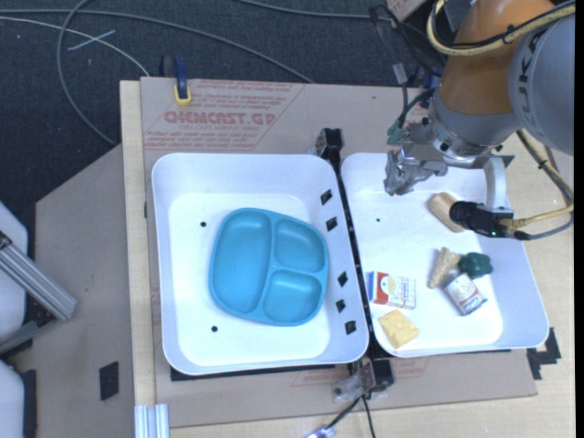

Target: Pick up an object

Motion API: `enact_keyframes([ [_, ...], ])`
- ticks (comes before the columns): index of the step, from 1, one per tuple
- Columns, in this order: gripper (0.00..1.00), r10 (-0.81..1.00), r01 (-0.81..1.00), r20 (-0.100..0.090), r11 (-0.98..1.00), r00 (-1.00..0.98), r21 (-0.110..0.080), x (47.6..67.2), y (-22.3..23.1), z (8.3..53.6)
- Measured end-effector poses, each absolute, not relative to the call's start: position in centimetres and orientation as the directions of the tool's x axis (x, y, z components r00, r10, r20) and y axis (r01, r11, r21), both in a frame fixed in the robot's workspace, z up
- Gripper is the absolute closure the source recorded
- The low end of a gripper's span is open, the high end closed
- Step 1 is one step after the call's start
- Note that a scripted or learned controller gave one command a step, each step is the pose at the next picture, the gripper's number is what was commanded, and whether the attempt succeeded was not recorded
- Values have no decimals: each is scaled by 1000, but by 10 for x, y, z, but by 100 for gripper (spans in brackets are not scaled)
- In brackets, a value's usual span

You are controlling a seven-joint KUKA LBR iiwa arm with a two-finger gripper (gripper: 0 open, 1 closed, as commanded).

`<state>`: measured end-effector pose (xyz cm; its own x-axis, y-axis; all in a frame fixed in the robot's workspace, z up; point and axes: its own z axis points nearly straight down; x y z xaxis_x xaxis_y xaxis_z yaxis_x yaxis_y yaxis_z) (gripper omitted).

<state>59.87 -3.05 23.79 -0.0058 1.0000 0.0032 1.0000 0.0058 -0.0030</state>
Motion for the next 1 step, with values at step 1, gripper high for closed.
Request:
enact_keyframes([
  [1,100,1000,1000,3,6,-6,1,603,24,245],
])
